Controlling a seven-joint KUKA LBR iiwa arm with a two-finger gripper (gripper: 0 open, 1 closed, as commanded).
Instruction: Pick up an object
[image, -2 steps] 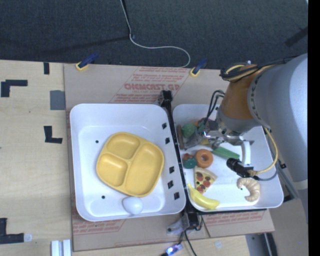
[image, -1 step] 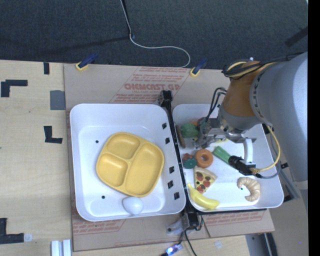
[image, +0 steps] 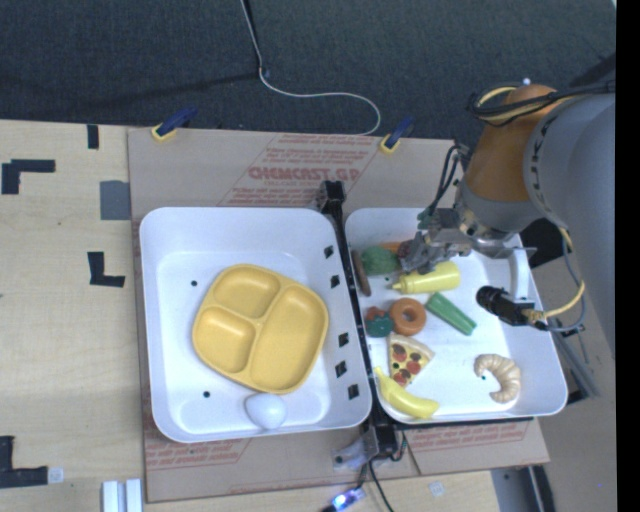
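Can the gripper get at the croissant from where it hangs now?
Probably yes: the croissant lies alone near the right bin's front corner, nothing on top, and the gripper hangs over the same bin.

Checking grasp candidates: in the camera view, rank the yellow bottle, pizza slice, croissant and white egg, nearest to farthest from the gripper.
1. yellow bottle, just under the gripper
2. pizza slice, lower middle of right bin
3. croissant, lower right corner
4. white egg, left bin's bottom edge

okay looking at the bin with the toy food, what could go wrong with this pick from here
1. The gripper sits over a tight cluster: yellow bottle, green vegetable and donut. It may nudge neighbours or catch two at once.
2. The bottle is rounded and lying down, so it might roll or slip out.
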